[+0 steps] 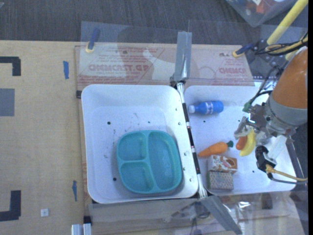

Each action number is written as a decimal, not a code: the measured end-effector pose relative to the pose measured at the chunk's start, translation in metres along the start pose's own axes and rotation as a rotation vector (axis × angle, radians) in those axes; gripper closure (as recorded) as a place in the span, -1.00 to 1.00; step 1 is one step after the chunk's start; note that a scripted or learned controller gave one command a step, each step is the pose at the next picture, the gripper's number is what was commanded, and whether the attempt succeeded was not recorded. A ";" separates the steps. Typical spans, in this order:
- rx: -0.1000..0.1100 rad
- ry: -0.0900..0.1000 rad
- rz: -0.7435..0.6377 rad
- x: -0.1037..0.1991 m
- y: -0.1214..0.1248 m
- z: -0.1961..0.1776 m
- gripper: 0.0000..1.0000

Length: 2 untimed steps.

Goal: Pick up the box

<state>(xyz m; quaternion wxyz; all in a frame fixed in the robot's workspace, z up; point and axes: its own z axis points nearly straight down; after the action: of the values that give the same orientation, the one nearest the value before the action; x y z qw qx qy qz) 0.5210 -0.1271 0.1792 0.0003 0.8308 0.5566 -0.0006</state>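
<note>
Box [222, 172] at six o'clock in right bin [210, 124], beside carrot [213, 149]; claw [246, 131] at three o'clock, grip indiscernible.

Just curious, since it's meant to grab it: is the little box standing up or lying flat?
Lying flat: the box rests on the right bin's floor, broad face up.

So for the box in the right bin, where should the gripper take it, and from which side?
A guess: come straight down on the box and close across its left and right faces. It lies near the right bin's front wall, with the carrot just behind, so those two ends look crowded. The gripper sits further back right.
</note>
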 end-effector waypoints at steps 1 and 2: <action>0.005 0.001 0.002 0.005 -0.029 -0.002 1.00; 0.006 0.002 0.025 -0.012 -0.041 0.002 1.00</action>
<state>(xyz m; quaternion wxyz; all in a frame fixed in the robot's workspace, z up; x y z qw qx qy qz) 0.4787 -0.1226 0.1776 -0.0026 0.8376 0.5463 -0.0016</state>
